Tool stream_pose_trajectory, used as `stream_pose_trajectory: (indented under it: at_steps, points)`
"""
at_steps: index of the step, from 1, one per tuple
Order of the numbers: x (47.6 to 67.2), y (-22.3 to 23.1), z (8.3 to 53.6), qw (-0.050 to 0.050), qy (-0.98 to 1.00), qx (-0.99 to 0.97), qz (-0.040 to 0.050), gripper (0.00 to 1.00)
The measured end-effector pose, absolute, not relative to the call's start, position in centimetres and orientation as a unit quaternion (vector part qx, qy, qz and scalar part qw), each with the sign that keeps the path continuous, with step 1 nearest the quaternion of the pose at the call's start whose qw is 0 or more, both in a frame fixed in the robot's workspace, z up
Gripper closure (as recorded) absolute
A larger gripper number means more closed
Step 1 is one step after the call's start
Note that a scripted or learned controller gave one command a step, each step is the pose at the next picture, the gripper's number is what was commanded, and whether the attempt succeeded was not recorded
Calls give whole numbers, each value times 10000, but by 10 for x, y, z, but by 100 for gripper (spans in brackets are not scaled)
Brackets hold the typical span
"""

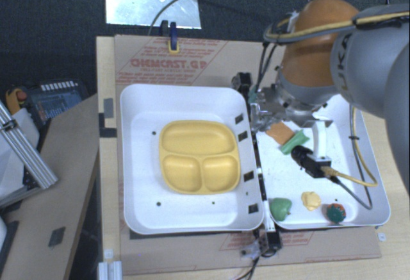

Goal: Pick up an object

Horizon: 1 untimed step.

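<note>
The gripper (pixel 272 120) is seen low over the right bin (pixel 371 198), close to that bin's left wall and toward its far end, below the arm's orange band (pixel 317 38). Whether anything is gripped cannot be told, since the wrist hides the tool's end. Just beside it, toward the bin's middle, an orange block (pixel 279 132) and a green block (pixel 294 143) are found touching each other; no object is seen to be held. Along the near edge of the same bin a green lump (pixel 280 207), a pale yellow piece (pixel 311 200) and a small multicoloured ball (pixel 335 212) are set, well apart from the tool. A yellow compartment tray (pixel 197 156) is carried in the middle of the left bin (pixel 138 144). The step in hand is judged to be the reach or descent toward the orange block. A small shift toward it and a firm closing would be required next, followed by a straight lift.
</note>
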<state>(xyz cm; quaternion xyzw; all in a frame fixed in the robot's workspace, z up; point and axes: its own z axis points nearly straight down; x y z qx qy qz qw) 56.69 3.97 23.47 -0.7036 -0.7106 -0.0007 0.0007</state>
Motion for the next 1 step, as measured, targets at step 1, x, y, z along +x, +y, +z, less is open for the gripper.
stream_pose_trajectory:
  at_steps: [1]
  points:
    - [554,100,238,11,-7110,-7032,-12,100]
